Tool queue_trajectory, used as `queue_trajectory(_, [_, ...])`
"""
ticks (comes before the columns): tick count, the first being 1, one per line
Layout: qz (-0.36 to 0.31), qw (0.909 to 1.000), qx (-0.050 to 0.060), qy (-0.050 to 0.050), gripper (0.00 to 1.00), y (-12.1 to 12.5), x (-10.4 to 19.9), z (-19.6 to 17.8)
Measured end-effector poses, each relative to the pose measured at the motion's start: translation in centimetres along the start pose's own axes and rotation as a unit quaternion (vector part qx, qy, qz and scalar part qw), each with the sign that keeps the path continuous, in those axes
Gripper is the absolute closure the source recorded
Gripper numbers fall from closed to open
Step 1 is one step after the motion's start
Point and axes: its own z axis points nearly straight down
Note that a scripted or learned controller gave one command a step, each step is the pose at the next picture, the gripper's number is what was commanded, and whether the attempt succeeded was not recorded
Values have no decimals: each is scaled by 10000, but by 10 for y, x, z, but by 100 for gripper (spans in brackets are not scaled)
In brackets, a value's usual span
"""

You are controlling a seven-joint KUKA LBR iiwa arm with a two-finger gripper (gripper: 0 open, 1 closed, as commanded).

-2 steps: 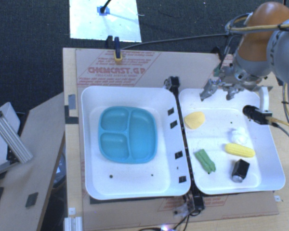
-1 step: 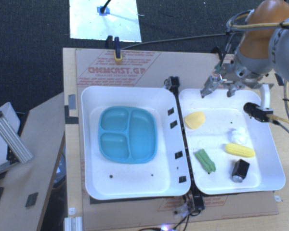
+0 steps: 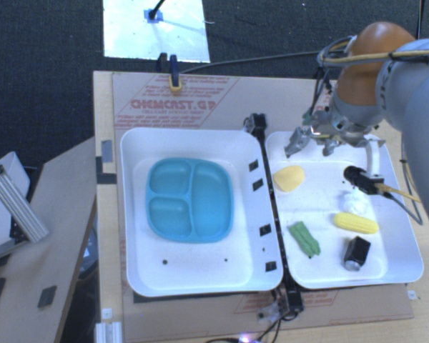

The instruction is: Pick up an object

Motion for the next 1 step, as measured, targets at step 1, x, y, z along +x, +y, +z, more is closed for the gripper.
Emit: queue_trajectory(1, [19,10000,-3,-2,0,-4,0,42])
